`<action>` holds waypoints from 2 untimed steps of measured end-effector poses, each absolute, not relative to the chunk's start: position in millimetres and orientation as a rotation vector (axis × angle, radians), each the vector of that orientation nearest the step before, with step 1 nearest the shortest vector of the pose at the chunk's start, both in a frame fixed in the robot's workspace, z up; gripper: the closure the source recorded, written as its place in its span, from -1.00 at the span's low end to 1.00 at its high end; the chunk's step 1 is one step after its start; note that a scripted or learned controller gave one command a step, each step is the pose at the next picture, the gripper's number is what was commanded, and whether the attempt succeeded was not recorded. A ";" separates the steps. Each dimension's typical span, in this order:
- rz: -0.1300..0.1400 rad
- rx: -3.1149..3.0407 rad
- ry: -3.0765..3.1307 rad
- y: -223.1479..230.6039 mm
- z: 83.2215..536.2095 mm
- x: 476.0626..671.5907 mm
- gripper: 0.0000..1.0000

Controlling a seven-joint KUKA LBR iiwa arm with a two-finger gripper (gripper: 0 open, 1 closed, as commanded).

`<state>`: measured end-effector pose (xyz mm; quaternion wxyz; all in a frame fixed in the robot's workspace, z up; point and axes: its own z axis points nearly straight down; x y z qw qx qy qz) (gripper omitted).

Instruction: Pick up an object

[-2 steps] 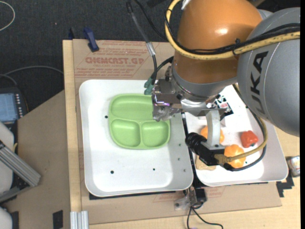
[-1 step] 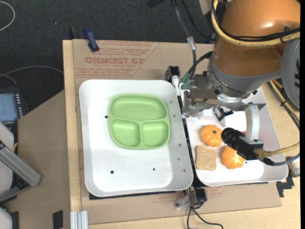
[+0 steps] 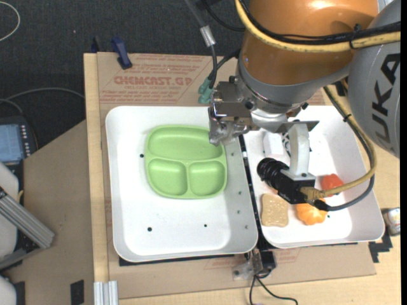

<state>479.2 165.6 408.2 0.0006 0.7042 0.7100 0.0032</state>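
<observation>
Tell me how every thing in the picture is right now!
Green three-compartment plastic plate: lying flat in the left white bin, nothing in its compartments.
Tan toast-shaped slice: lying flat in the right white bin.
Orange rounded toy piece: resting in the right bin, beside the slice.
Red-orange small piece: resting in the right bin.
Grey and orange robot arm: reaching over both bins.

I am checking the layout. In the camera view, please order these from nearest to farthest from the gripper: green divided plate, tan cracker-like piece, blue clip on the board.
1. green divided plate, left bin, beside the gripper.
2. tan cracker-like piece, right bin, front.
3. blue clip, board's far left corner.
</observation>
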 end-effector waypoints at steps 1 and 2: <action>0.004 2.217 2.223 161.8 416.6 479.7 1.00; 0.006 2.215 2.224 162.5 426.8 480.0 1.00</action>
